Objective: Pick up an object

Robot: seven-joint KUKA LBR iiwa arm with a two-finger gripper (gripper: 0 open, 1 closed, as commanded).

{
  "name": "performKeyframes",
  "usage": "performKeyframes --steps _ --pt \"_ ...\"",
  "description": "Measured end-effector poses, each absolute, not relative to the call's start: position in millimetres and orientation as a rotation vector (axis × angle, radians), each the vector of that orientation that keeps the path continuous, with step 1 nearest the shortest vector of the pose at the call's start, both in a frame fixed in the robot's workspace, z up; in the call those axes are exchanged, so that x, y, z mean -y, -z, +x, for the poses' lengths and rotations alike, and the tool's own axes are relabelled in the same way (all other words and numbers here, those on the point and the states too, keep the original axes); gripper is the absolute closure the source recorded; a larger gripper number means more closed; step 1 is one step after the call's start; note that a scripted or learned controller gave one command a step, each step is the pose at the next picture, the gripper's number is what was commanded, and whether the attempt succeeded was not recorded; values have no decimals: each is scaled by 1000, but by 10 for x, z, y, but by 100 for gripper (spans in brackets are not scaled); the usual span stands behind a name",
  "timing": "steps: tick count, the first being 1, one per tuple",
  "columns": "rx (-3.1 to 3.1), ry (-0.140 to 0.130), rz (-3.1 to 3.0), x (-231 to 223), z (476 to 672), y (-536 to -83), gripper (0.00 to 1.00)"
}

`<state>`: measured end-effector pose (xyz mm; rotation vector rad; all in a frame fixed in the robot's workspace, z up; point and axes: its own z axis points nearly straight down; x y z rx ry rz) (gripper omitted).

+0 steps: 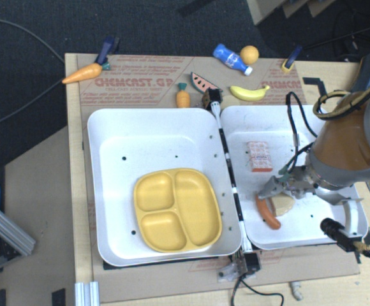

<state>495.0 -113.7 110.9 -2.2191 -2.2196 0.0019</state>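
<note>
Holding yellow tray [177, 209]: left bin [108, 139].

The arm [344, 152] was grey, with a broad orange-brown band wrapped round its thick, rounded segment above the wrist. Black cables looped along its upper side, and a yellowish cable curled beside them. Below the band sat a pale grey collar. The gripper [286, 187] was a small grey metal assembly, its fine details too blurred to read.
</note>
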Motion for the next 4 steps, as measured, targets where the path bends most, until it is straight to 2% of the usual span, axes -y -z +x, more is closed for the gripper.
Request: performKeyframes --steps 1,2,3,4 --pt "2233 10 -2239 953 4836 -896 0" --pt "2237 16 -2245 956 4856 -1018 100" --pt "2224 4 -2220 279 5354 -1853 100" --pt "2222 0 -2221 290 5346 -1845 0"
